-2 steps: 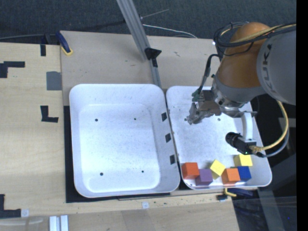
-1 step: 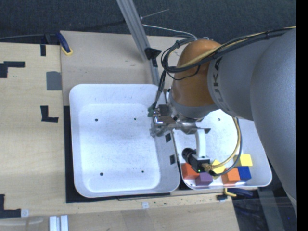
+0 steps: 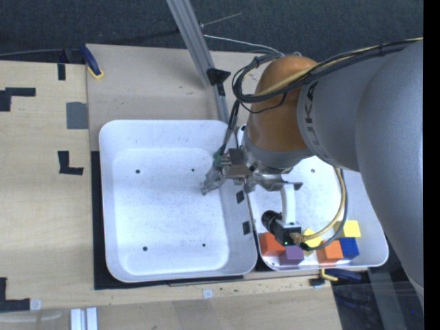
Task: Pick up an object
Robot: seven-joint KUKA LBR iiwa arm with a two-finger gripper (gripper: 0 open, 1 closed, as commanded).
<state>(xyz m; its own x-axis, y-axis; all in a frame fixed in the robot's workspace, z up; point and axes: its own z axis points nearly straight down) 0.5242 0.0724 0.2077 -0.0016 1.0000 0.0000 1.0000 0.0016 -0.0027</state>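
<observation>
Overhead, the gripper (image 3: 212, 182) hangs above the left bin (image 3: 117, 143); fingers' state cannot be told. Coloured blocks (image 3: 323, 247) lie in the right bin (image 3: 375, 256).

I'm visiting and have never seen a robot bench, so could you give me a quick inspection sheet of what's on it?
Surface: wooden bench bearing two white bins, left bin, right bin.
Job's things: coloured blocks heaped in the right bin's near corner.
Clutter: nothing seen.
Grippers: gripper low over the left bin's right side; nothing visibly held.
Cables: black and yellow cables along the arm.
Surroundings: black tape marks, metal rail.
</observation>
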